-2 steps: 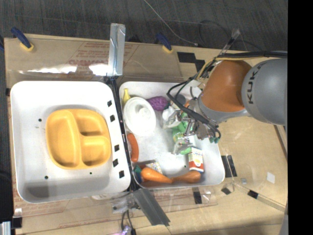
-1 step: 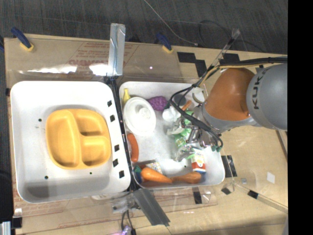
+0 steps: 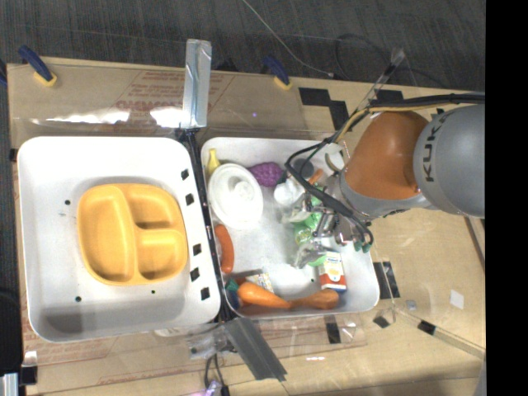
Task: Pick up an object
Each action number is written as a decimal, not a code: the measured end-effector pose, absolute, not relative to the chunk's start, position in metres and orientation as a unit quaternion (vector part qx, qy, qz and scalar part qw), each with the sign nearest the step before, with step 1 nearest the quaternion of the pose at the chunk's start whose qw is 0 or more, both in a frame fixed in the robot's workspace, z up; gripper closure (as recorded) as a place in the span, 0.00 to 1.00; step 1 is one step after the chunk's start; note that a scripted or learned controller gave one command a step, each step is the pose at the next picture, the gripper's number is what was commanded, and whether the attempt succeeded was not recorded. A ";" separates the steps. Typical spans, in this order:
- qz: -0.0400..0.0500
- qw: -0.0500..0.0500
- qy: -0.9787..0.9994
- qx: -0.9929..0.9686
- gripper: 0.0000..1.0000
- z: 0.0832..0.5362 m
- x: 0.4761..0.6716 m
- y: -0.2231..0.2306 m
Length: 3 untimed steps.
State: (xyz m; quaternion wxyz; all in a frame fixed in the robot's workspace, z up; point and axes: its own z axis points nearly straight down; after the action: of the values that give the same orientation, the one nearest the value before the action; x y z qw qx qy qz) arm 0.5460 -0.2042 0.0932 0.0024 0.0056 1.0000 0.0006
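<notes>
The gripper [image 3: 318,236] is down inside the right bin [image 3: 363,291], its dark fingers buried among green-and-white packaging [image 3: 307,221], and whether it grips anything cannot be told from this angle. Just below the gripper in the view lies a small carton with a red base [image 3: 332,272], and past that, along the bin's lower wall, an orange carrot [image 3: 262,297] lies beside a brownish sausage-like piece [image 3: 318,300]. To the gripper's left sits a round white lidded bowl [image 3: 237,192], with a purple item [image 3: 267,174] and a yellow piece [image 3: 213,160] above it near the bin's top corner, and an orange-red strip [image 3: 224,248] along the left wall. Farther left, well apart from the tool, the left bin [image 3: 41,221] holds a yellow divided tray [image 3: 132,232]. Behind the gripper, the orange band [image 3: 384,165] of the grey arm [image 3: 458,159] hangs over the right bin's edge.
</notes>
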 end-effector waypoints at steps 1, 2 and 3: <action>0.002 0.003 1.000 -0.018 0.00 0.094 0.569 -0.207; 0.001 0.000 0.998 0.059 0.00 0.092 0.549 -0.196; 0.001 0.000 0.998 0.058 0.00 0.092 0.536 -0.182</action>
State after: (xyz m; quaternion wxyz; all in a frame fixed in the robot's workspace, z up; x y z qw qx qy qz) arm 0.5361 -0.1821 0.0919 -0.0002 0.0581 0.9983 0.0005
